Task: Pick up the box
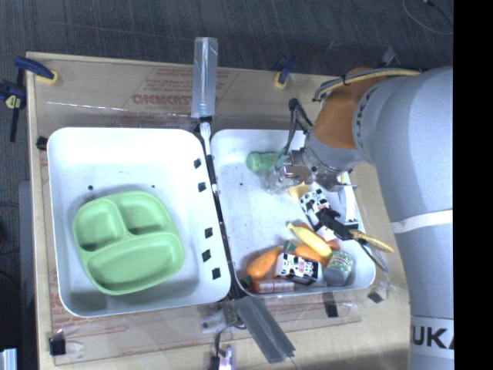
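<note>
Two shallow white bins side by side on a wood-look bench (108, 91) covered with clear plastic sheet. Left bin (62, 149): rounded corners, smooth walls, mostly bare floor except a pale green divided tray (127, 241) with three compartments, sitting toward the near-left part; open floor along the far side and right wall. Right bin (231, 149): left half of floor is bare, lightly speckled, plenty of free space there; clutter is packed into the near-right corner and along the right wall.

The box (297, 268) is small, white with black blotchy print, lying flat near the bin's front wall, wedged between an orange carrot-shaped toy (263, 262) on its left and a greenish can-like item (340, 267) on its right. A yellow banana-shaped piece (310, 239) lies just behind it, touching or overlapping. A second black-and-white patterned thing (313, 202) sits further back near the right wall. A green soft-looking lump (260, 161) is at the far side of the bin.

Arm: bulky grey links enter from the right, orange band (335, 122) above wrist, wrist angled down-left into the far part of the right bin. Gripper (283, 172) low beside the green lump, well apart from the box; metallic, blurred, cannot tell if clenched or released, nothing visibly between it
</note>
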Robot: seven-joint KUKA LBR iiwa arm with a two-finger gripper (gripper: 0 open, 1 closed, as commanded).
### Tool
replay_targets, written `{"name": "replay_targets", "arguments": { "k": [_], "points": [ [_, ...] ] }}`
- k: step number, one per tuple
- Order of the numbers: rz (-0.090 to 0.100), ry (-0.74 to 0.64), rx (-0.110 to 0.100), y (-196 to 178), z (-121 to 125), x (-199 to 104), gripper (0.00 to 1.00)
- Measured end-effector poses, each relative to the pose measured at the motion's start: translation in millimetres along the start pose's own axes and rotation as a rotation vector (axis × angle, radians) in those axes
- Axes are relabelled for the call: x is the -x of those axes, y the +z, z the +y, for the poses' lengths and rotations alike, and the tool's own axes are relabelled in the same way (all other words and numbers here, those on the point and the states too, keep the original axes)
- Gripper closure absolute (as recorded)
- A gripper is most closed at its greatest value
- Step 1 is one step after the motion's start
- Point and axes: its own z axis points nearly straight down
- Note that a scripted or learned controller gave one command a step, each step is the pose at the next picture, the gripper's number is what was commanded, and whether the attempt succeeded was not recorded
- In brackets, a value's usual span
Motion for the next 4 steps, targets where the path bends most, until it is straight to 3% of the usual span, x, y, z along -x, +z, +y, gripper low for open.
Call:
{"name": "replay_targets", "arguments": {
  "k": [1,4],
  "points": [
    [0.000,-0.001,0.000,0.0,0.2,-0.4,0.00],
    [0.000,-0.001,0.000,0.0,0.2,-0.5,0.00]
  ]
}}
